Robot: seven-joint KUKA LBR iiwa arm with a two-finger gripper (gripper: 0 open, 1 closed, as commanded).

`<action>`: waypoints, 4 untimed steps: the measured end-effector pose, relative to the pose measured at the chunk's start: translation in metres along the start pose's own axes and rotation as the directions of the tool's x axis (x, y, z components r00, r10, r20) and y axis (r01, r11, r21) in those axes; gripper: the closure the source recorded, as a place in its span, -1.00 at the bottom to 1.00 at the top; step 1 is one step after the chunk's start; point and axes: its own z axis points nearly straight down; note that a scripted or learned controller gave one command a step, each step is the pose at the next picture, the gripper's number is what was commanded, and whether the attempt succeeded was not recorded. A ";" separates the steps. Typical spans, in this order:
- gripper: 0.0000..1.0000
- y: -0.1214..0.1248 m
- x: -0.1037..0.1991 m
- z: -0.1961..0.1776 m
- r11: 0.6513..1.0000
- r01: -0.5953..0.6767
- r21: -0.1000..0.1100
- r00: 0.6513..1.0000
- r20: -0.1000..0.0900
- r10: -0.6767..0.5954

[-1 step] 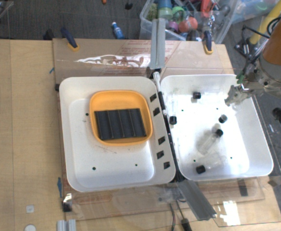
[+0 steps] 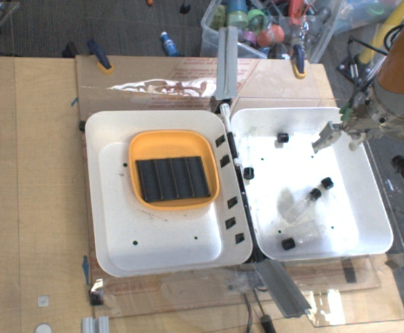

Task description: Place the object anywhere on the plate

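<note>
Camera view, gripper: the two-finger gripper (image 2: pixel 333 136) hangs over the upper right part of the right bin, at the end of the grey arm coming in from the right. One pale finger (image 2: pixel 324 137) slants down to the left; the rest is a tangle of metal and cable, so I cannot tell how far the hand is open. Nothing shows between its fingers.

Task object: a clear plastic bottle with a black cap (image 2: pixel 304 201) lies on its side on the floor of the shallow white right bin (image 2: pixel 375 214), well below the gripper and apart from it. Its body is nearly see-through against the white and hard to trace.

Plate: an orange, rounded-square plate (image 2: pixel 174 144) sits in the shallow white left bin (image 2: pixel 111 207), carrying a dark ribbed rectangular slab (image 2: pixel 172 178).

Writing: the brown cardboard sheet (image 2: pixel 153 82) behind the bins bears reddish print, too small to read.

Cut off: a clear plastic tub of colourful toys (image 2: pixel 278 9) runs off the top edge.

Small bits: a few small black pieces (image 2: pixel 282 139) dot the right bin; their kind is unclear.
</note>
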 end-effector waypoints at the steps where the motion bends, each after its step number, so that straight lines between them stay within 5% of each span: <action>1: -1.00 0.044 -0.051 -0.028 0.994 0.110 -0.001 0.994 0.002 -0.110; 2: -1.00 0.045 -0.052 -0.036 0.997 0.072 -0.003 0.997 0.003 -0.072; 3: 1.00 0.046 -0.051 -0.047 0.997 0.075 -0.006 0.997 0.006 -0.075; 4: 1.00 0.045 -0.050 -0.033 0.961 0.277 0.002 0.961 0.000 -0.277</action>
